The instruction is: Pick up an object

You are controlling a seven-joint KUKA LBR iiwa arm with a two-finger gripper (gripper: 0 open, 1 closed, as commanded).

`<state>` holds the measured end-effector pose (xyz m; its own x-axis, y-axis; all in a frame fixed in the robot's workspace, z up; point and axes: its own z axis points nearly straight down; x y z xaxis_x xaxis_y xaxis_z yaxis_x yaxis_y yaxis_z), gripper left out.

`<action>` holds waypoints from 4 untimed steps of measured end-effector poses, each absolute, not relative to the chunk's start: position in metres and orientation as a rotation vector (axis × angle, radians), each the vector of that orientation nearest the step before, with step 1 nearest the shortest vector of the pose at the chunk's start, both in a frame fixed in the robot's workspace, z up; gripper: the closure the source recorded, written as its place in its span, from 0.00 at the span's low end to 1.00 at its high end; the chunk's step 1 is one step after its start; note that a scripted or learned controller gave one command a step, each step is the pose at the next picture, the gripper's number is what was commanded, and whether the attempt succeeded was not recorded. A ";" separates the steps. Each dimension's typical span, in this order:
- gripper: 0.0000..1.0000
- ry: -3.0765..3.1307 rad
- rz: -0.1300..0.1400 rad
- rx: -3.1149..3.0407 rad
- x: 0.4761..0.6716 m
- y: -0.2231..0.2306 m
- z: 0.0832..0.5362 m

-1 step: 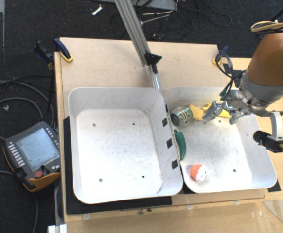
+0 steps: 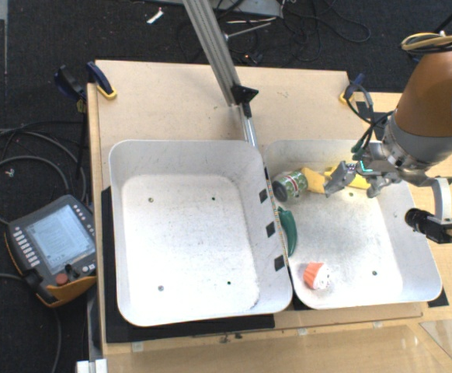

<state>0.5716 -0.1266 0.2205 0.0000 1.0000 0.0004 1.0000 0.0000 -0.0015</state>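
Yellow object (image 2: 317, 179) beside hand (image 2: 356, 180)

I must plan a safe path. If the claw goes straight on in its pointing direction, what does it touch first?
Probably the yellow banana-shaped object right under the claw in the right white bin; depth is unclear from this one view.

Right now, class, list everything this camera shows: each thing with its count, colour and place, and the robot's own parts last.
bins: two, white, side by side on the bench
can: one, green and white, on its side, right bin's upper left
yellow object: one, right bin, beside the can
green object: one, right bin's left wall
orange and white object: one, right bin, near front
teach pendant: one, grey and orange, floor left of bench
arm: one, grey with orange band, over right bin
gripper: one, grey, by the yellow object
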 end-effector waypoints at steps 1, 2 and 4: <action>0.00 -2.218 0.004 -2.220 0.572 -0.128 0.177; 0.00 -2.216 0.007 -2.219 0.572 -0.128 0.113; 1.00 -2.221 -0.002 -2.224 0.573 -0.127 0.106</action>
